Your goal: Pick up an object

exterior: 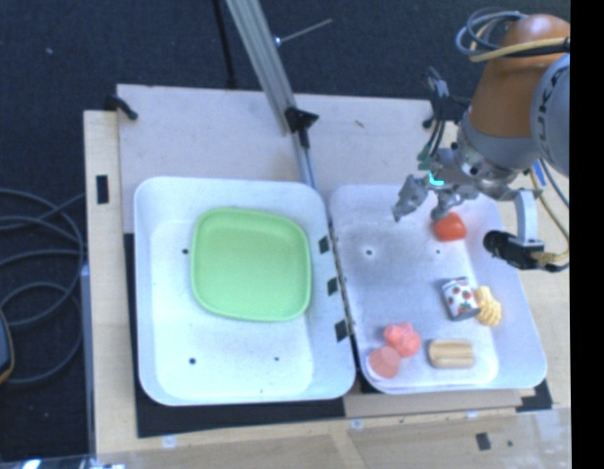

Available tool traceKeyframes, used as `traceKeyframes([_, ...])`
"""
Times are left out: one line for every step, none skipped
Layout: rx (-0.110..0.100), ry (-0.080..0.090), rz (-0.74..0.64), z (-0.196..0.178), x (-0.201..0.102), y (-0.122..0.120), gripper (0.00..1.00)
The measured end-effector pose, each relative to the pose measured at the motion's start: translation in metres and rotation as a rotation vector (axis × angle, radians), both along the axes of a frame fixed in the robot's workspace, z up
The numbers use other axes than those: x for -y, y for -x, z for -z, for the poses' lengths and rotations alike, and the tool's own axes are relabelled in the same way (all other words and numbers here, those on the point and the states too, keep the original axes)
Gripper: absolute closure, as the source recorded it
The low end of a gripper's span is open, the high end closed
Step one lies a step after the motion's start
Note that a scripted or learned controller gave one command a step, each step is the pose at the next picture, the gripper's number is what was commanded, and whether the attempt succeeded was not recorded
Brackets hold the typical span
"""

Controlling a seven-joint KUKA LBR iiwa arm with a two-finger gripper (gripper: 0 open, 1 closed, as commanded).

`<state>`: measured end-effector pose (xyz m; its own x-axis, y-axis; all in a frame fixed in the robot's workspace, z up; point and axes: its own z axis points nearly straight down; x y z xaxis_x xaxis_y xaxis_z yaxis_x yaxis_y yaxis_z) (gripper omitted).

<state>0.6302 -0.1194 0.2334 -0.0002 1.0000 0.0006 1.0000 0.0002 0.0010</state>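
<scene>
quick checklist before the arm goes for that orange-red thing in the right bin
1. Tool positioned over the right bin: ok.
2. Orange-red object lies beside the tool, nothing between its fingers: ok, not yet grasped.
3. Room around the target, apart from the red-and-white block and yellow piece: ok.
4. Finger opening wide enough: cannot tell.
5. Pink pieces and the bun-shaped item lie at the bin's near edge, out of the path: ok.
6. Green plate sits in the left bin, uninvolved: ok.
</scene>
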Motion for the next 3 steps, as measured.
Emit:
traceKeyframes([0.0, 0.0, 0.0, 0.0, 0.0, 0.0, 0.0])
traceKeyframes([-0.005, 0.001, 0.001, 0.059, 0.0, -0.007, 0.0])
traceKeyframes([-0.004, 0.002, 0.001, 0.101, 0.003, -0.01, 0.0])
